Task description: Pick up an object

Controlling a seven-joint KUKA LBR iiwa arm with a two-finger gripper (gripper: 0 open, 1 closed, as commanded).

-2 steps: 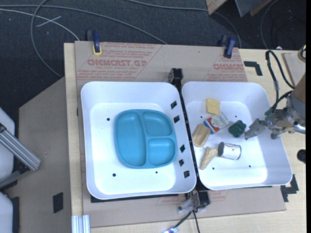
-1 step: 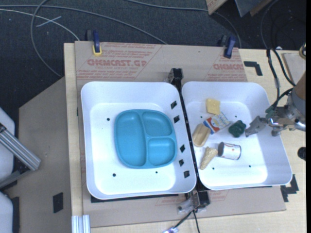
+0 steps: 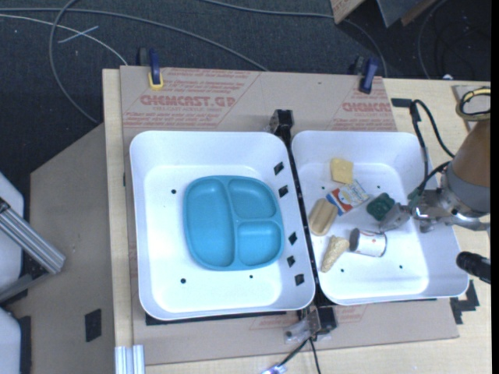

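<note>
Several small objects lie in the right bin: a yellow block, a red, white and blue packet, a dark green piece, a tan roll, a pale cone-shaped piece and a white cup on its side. My gripper reaches in from the right, low over the bin. It sits just right of the green piece and above the cup. Nothing is visibly lifted off the bin floor.
The left bin holds a blue divided plate. A black divider runs between the bins. Cables trail along the right bin's far right side. Cardboard lies under both bins.
</note>
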